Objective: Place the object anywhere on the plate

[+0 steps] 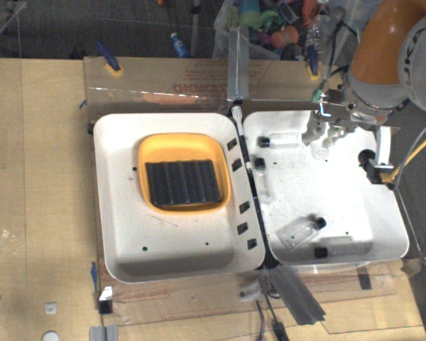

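Note:
An orange-yellow plate [181,148] sits in the left bin [117,240]. A black ribbed rectangular object [183,183] lies flat on the plate, covering its middle and front. My gripper [321,141] hangs over the back of the right bin [383,226], far to the right of the plate. A clear bottle with a black cap [298,231] lies on its side near the right bin's front. A smaller clear bottle [277,142] lies at the back left of that bin, just left of the gripper.
A divider with black clips [243,190] runs between the two bins. A small dark-capped item [258,166] lies beside it in the right bin. Another black-capped piece [325,251] rests at that bin's front wall. A crate of coloured toys [284,9] stands behind the bench.

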Robot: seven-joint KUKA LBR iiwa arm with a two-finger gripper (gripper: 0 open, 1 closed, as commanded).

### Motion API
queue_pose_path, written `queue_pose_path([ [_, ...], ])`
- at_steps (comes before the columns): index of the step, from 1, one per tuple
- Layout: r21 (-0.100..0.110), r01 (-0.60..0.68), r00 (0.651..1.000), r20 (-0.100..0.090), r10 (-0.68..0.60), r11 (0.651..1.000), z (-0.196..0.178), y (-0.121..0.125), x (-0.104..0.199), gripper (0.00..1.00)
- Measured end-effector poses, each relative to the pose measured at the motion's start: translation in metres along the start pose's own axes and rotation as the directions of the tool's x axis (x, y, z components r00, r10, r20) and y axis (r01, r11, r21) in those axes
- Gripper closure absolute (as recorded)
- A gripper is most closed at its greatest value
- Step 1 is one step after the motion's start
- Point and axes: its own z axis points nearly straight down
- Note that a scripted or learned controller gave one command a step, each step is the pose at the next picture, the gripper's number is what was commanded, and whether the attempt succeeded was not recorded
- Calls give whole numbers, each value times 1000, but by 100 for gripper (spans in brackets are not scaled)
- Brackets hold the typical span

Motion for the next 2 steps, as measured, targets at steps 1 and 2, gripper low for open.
queue_pose_path([
  [1, -3, 131, 991, 1, -131, 991, 6, 27, 19, 100],
  [2, -1, 389, 921, -1, -389, 921, -1, 24, 39, 100],
])
